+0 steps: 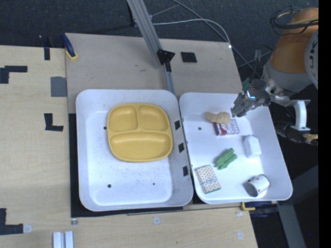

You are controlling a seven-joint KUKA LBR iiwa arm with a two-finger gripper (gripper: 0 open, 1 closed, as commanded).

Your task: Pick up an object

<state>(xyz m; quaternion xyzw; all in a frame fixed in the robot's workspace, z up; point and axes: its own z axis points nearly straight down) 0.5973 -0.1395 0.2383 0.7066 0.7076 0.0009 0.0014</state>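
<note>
A green toy point(225, 158) lies mid-bin on the right. A tan lump point(217, 118) touches a red-and-white packet point(227, 128).

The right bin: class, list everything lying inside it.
Inside the right bin: a tan lump, a red-and-white packet, a white block, a green toy, a patterned packet and a cup on its side. Anything beneath them is hidden.

wooden bench point(119, 61), two white bins point(129, 190)
</note>
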